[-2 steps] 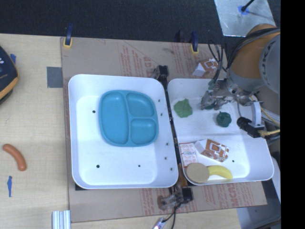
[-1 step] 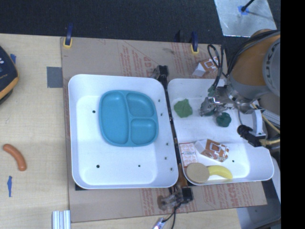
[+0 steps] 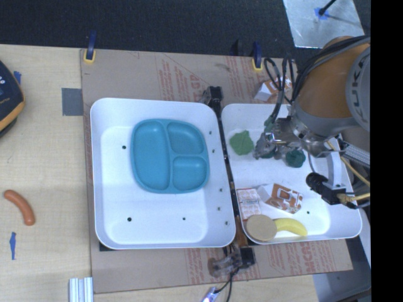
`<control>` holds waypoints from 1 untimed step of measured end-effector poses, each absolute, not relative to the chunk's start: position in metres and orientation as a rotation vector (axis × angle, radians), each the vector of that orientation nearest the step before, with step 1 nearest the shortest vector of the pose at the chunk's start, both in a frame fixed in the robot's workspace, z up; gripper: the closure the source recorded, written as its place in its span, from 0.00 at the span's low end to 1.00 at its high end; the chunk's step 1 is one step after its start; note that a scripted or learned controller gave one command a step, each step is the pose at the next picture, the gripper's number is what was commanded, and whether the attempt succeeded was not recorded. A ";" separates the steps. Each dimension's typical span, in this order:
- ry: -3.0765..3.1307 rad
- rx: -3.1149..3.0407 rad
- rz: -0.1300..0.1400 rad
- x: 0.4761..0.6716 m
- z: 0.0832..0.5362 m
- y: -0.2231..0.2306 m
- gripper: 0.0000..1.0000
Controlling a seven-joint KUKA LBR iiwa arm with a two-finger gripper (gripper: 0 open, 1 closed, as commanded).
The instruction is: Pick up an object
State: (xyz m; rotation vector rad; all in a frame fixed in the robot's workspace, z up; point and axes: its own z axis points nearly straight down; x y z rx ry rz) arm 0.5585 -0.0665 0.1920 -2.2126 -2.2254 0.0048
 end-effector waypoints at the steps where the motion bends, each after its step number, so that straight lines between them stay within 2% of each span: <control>1: -2.226 -2.214 0.004 0.566 0.214 -0.032 1.00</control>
